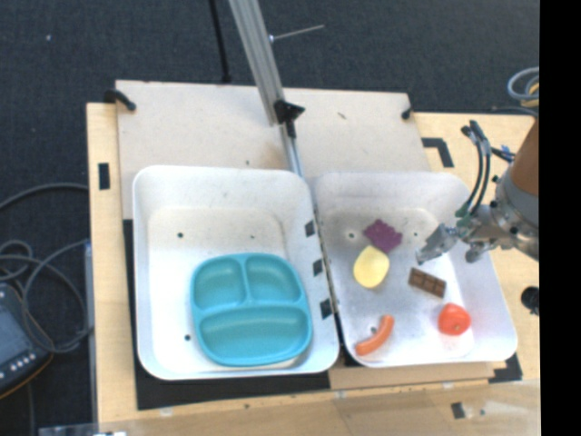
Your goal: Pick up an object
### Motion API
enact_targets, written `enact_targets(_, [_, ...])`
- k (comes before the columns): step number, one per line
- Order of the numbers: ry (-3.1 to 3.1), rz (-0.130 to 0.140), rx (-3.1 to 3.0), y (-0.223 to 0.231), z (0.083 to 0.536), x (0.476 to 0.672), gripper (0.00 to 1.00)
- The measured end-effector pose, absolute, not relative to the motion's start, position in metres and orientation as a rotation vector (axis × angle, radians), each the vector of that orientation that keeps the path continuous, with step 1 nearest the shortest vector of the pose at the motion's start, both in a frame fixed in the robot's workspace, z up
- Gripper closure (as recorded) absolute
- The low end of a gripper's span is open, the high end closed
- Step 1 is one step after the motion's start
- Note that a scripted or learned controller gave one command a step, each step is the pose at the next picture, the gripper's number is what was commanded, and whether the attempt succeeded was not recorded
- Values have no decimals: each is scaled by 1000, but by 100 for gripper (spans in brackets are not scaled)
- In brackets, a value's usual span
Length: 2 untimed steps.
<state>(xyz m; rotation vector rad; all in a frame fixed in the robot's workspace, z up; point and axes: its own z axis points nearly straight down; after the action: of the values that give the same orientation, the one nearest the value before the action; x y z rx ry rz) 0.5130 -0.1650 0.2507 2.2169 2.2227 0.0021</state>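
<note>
Dark carpet surrounds a pale wooden desk [104, 243] that carries two shallow white plastic bins side by side, with a slanted aluminium mast [257, 44] rising behind them. The right-hand bin [490, 334] serves as the landmark. To its left, touching along the shared wall, the left-hand bin [154, 207] holds a turquoise three-compartment plastic plate [250, 309], lying flat in the near half.

Inside the right-hand bin lie five small items, spread apart so that each can be approached singly: a purple lumpy toy [383, 235] near its middle, a pale yellow rounded toy [370, 267] just below that, a brown rectangular bar [427, 283] toward its right half, a red-orange round toy [454, 319] near its front right corner, and an orange elongated toy [375, 335] at its front edge.

The grey claw [443, 242] hangs over the right half of this bin, above and slightly behind the brown bar, reaching in across the bin's right wall. Its fingers appear parted and nothing sits between them; it is judged released and empty. The brown bar is the nearest candidate, though which item is targeted cannot be told. No item is lifted yet; the pick is judged at its approach stage.
</note>
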Motion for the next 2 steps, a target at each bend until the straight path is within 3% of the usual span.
enact_targets(1, [2220, 2, 2219, -165, 251, 513, 0])
enact_targets(2, [2222, -4, 2224, -162, 192, 520, 0])
